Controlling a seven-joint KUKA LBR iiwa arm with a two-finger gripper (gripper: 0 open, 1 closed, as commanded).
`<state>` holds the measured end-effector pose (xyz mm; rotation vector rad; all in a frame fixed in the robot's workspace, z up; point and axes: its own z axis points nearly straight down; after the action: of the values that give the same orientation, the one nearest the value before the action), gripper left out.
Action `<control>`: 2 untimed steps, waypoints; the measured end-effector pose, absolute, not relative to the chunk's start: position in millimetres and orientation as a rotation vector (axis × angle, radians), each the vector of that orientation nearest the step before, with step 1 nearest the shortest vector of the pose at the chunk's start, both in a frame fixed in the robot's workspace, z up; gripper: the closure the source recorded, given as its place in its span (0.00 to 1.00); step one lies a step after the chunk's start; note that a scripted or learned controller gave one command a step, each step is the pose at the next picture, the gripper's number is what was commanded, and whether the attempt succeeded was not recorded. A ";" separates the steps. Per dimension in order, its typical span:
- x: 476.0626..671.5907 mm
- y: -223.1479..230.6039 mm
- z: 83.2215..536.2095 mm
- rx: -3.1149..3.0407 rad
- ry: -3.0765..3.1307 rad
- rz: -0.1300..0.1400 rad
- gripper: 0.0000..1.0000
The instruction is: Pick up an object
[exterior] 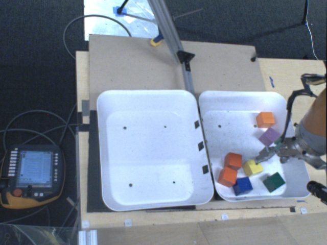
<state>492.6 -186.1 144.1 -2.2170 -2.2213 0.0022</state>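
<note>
Yellow and small, the cube point(252, 168) is sitting in the right bin point(240, 102), near its near edge, among orange, blue, green and purple blocks. It is looking light, rigid and flat-sided, best pinched across opposite faces. The gripper point(266, 154) is hovering just beside it; I cannot tell its fingers' spread.

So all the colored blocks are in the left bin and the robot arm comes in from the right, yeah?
Not quite. The camera view shows the blocks, like the yellow block and green block, in the right bin, not the left bin. The arm does come in from the right.
</note>
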 end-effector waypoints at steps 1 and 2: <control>494.9 -187.3 158.2 -2.220 -2.230 -0.003 1.00; 499.7 -182.8 203.2 -2.220 -2.232 -0.005 1.00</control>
<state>499.7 -182.8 203.2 -2.2204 -2.2321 -0.0053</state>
